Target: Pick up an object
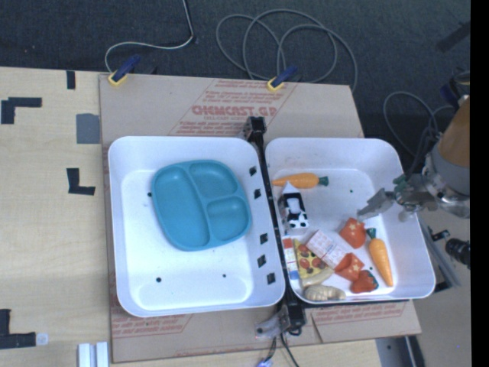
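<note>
Our pincer (384, 202) hangs over the right bin's (386, 153) far right side. We cannot tell how it stands. We pick that bin as our landmark. Left of it sits the other bin (122, 205) with a big blue plate (202, 204). Inside the right bin, toys crowd the bottom: a long carrot (380, 261), a pizza slice (306, 261), a red pepper (352, 232). We think the pincer could bump two toys together, because they lie so close, and grab none.
</note>
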### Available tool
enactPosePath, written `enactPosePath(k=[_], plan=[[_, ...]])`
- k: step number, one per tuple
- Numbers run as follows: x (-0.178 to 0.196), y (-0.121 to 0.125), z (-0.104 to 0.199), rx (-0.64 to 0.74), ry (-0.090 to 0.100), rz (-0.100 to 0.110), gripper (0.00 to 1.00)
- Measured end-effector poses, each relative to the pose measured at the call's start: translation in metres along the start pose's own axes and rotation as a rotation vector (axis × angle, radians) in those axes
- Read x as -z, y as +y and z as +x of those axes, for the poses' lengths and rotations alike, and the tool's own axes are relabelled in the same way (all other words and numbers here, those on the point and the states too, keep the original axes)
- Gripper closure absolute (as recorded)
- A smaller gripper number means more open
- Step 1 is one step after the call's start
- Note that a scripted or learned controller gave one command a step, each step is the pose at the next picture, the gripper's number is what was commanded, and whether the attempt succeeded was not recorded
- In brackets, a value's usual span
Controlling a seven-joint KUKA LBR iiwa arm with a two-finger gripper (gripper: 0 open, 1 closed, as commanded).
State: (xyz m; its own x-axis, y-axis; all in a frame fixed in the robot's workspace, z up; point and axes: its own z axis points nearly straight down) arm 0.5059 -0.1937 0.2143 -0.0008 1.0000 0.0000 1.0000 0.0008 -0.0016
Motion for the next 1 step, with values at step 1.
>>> enactPosePath(k=[1], plan=[[-0.1272, 0.0161, 0.0121, 0.001, -0.001, -0.007, 0.00]])
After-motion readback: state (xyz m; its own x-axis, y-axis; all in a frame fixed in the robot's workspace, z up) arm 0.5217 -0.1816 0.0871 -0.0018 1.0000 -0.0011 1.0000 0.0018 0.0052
